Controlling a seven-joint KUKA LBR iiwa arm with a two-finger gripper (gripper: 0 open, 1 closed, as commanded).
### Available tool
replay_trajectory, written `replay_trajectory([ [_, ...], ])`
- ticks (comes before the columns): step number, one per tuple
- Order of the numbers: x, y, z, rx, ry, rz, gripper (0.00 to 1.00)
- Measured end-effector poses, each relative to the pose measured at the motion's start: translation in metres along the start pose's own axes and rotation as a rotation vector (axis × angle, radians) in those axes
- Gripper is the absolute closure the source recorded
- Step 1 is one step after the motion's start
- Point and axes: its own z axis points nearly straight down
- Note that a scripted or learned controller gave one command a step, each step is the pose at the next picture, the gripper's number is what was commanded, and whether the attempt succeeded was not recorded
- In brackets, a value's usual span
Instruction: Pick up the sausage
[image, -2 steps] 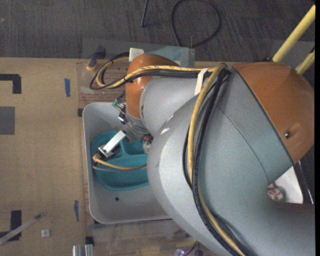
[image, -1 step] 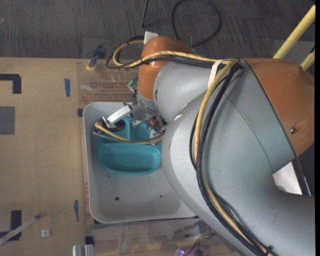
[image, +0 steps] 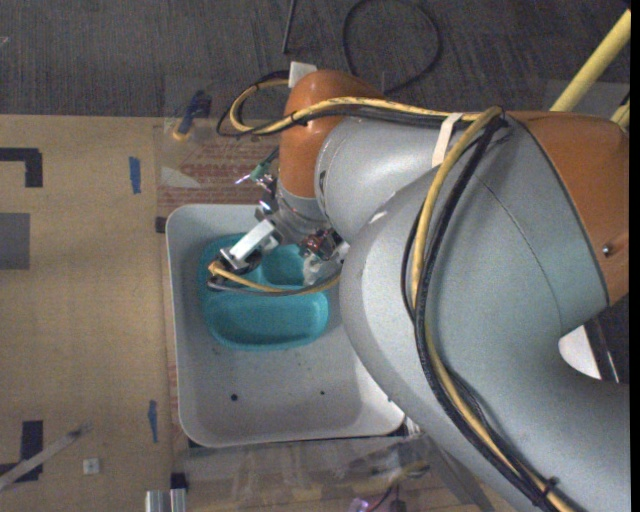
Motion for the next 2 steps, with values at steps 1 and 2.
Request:
replay_trajectory([
  [1, -0.042, 0.050, -0.169, -0.010, -0.007, 0.288, 0.00],
  [2, -0.067, 0.064, -0.182, -0.011, -0.005, 0.578, 0.00],
])
